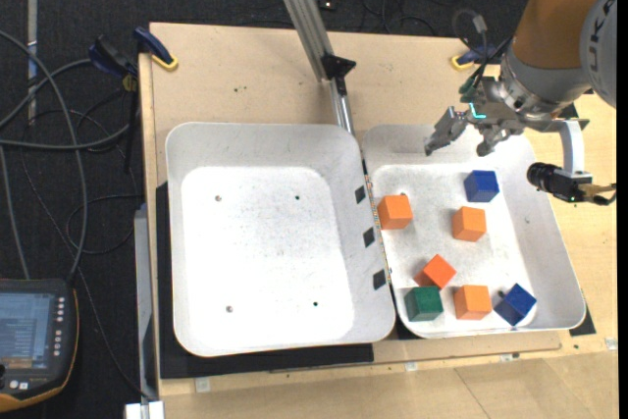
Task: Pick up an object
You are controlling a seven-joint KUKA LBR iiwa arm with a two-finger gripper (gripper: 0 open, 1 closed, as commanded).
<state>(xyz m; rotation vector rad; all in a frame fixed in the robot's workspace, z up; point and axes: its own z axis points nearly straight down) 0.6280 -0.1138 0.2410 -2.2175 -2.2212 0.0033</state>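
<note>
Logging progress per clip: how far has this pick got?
Nothing looks picked yet: all seven blocks sit in the right bin. In hand: the gripper hangs open above the bin's far edge, nothing between its fingers, the nearest blue block apart from it. Left: descend, close on a block, lift.

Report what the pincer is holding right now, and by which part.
Nothing is held. The pincer hangs open above the back of the right bin, with bare space between its fingers.
</note>
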